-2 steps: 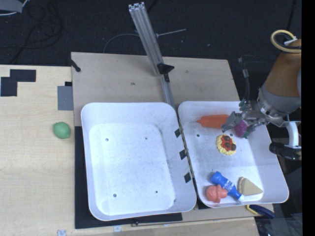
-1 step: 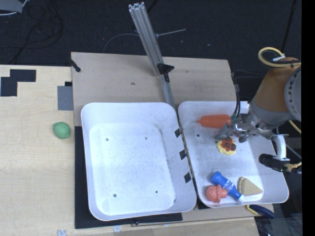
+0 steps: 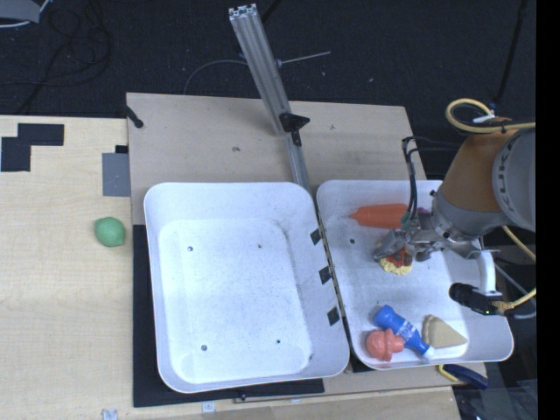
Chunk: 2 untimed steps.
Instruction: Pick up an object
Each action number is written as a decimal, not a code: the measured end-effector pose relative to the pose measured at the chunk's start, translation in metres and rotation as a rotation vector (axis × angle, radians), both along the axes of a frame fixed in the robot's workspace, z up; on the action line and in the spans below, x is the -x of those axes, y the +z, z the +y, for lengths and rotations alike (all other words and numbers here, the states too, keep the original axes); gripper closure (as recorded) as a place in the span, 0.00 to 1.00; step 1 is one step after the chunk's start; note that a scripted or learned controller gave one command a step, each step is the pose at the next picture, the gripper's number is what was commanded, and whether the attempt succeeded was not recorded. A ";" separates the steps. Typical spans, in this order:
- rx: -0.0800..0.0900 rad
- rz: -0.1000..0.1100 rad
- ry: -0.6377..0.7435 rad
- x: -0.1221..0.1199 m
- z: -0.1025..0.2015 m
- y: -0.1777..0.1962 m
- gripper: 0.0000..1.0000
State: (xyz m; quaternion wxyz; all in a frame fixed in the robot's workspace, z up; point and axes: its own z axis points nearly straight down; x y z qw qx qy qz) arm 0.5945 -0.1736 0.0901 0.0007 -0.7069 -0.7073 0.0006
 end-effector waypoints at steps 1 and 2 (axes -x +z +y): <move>0.000 -0.001 -0.002 0.000 -0.001 0.011 1.00; 0.001 -0.005 0.000 -0.004 0.008 0.061 1.00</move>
